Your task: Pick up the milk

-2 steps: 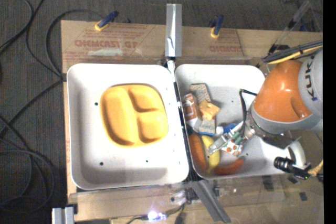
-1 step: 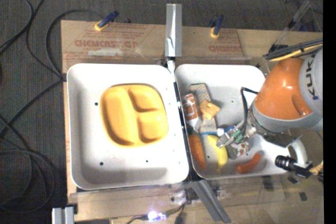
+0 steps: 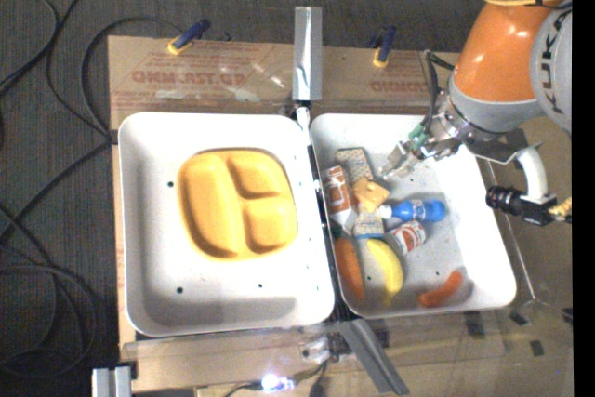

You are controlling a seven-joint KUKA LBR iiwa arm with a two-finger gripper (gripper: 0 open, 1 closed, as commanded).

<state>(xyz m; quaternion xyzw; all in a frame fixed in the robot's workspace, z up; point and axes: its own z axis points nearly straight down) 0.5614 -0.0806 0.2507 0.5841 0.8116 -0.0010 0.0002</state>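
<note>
The milk (image 3: 417,211) is a small white bottle with a blue label and cap, lying on its side in the middle of the right bin (image 3: 483,242). My gripper (image 3: 394,163) hangs over the bin's back part, up and to the left of the bottle and apart from it. It is open with nothing between its fingers. Its tips point down-left toward a tan cracker packet (image 3: 354,162) and a yellow cheese wedge (image 3: 372,193).
Around the bottle lie a brown carton (image 3: 337,189), a small pale carton (image 3: 368,223), a red can (image 3: 410,237), a carrot (image 3: 349,265), a yellow fruit (image 3: 386,265) and a sausage (image 3: 441,288). The left bin (image 3: 149,200) holds a yellow divided plate (image 3: 238,202).
</note>
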